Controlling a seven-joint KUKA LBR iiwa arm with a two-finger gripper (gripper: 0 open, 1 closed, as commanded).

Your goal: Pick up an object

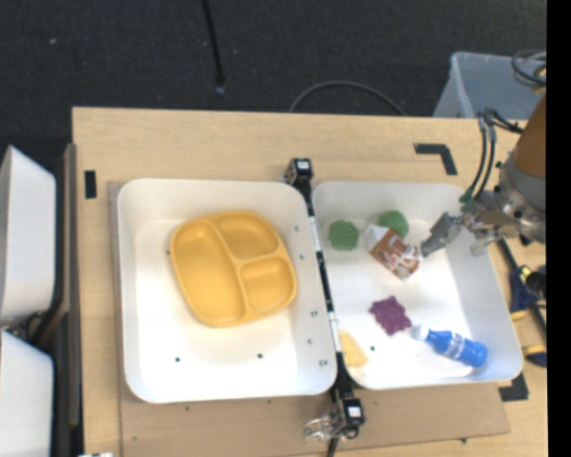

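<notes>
The right bin [476, 284] holds several small things. A brown and white packet [395, 253] lies near its middle, with two green pieces [344, 234] [393, 222] behind it. Toward the front lie a purple piece [390, 314], a blue bottle with a white cap [454, 346] and a yellow piece [353, 351]. My gripper [454, 245] hangs over the bin's right part, just right of the packet. It is open, with nothing between its fingers. Its left finger [435, 236] ends close to the packet's right edge.
A yellow divided plate [234, 267] lies in the left bin [138, 350]. A black divider with clips [316, 255] runs between the bins. A pale blue box [485, 84] stands behind the bench at the right, and cables hang by the arm.
</notes>
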